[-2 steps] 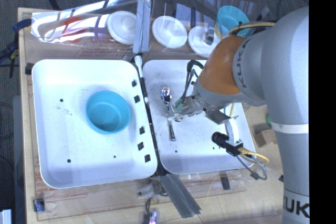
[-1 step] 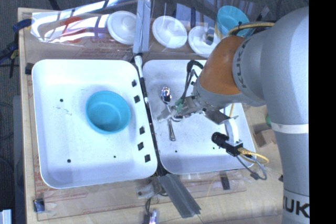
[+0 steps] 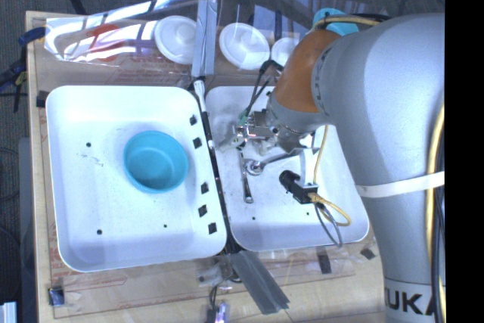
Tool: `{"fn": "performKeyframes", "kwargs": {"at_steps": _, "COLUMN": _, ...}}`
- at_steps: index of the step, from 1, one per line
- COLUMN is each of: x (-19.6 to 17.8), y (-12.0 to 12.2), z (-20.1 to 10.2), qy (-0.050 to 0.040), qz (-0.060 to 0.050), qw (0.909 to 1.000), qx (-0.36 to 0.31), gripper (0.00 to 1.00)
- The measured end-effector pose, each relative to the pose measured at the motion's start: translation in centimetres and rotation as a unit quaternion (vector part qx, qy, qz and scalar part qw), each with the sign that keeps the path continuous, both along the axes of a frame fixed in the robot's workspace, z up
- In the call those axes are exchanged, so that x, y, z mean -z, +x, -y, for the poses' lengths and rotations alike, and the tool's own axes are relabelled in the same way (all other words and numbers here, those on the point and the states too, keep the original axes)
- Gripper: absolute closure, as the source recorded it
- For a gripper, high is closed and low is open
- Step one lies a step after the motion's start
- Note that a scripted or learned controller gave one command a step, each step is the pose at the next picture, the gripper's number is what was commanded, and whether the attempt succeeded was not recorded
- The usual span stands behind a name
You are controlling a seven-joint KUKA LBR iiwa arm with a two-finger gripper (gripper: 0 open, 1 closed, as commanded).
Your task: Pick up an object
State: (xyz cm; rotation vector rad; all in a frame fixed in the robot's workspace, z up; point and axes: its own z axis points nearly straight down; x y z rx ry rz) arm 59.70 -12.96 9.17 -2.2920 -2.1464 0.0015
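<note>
Left bin [image 3: 76, 231]: 1 blue bowl [image 3: 156, 160], upright.
Right bin [image 3: 272, 234]: tool [image 3: 253, 163] low over a metal utensil [image 3: 246, 184].
Tool state: cannot tell.

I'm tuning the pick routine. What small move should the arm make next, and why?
Probably travel left toward the blue bowl in the left bin. The gripper hangs over the right bin, with nothing visible between its fingers.
</note>
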Motion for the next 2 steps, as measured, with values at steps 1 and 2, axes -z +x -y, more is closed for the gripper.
{"fn": "performKeyframes", "kwargs": {"at_steps": 1, "x": -0.2, "y": 6.1, "z": 1.7, "qy": -0.0006, "qz": 0.002, "qw": 0.9946, "qx": -0.104, "gripper": 0.0}}
{"fn": "performKeyframes", "kwargs": {"at_steps": 2, "x": 0.0, "y": -0.5, "z": 1.1, "qy": 0.0005, "qz": 0.0, "qw": 0.9811, "qx": -0.193, "gripper": 0.0}}
